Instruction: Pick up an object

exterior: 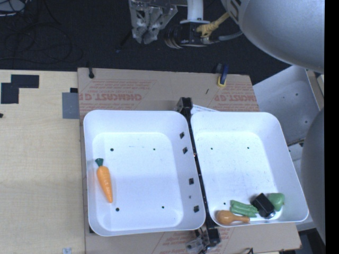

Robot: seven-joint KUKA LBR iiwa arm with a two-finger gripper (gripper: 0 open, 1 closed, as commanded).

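Note:
An orange toy carrot with a green top lies along the left wall of the left bin. In the near right corner of the right bin sit a tan pear-like toy, a green pea pod, a black block and a green piece, packed close together. My gripper hangs high at the top of the view, above the far side of the bench and well away from both bins, with nothing seen between its fingers.
The grey arm body fills the top right corner. The bins sit on a cardboard sheet over a wooden bench. A blue and yellow clamp stands at the sheet's far edge. Black clips join the bins along the middle.

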